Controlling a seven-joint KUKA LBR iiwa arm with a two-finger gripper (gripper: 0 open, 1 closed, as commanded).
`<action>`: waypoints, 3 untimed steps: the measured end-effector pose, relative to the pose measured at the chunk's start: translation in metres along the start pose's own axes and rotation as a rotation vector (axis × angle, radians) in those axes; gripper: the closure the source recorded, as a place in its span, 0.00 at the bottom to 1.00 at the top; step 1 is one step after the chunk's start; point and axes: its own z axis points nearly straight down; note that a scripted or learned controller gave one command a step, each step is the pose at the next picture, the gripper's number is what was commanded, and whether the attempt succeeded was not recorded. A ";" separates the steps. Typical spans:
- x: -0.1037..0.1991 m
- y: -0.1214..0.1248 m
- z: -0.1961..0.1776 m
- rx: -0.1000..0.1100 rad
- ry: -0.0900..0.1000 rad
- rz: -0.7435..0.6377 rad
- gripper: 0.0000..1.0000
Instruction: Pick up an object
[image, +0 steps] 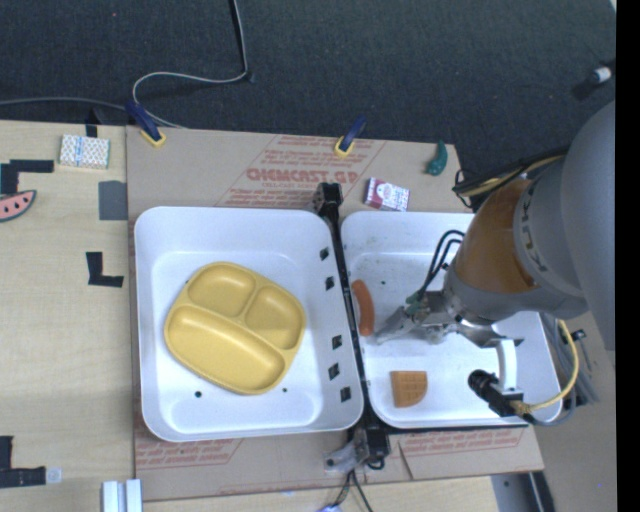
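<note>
While low in the right bin (440, 225) | hand (388, 328) just beside sausage (364, 306) | spread unclear, perhaps narrow

A robotics lab: taped cardboard (300, 175) under two white bins (160, 300), loose cables (190, 80), markers on the bench (50, 300).
</note>
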 end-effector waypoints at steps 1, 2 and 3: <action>0.003 -0.036 0.009 -0.002 0.001 0.000 0.00; 0.000 0.023 0.010 0.001 0.002 -0.001 0.00; -0.001 0.023 0.000 0.001 -0.001 0.000 1.00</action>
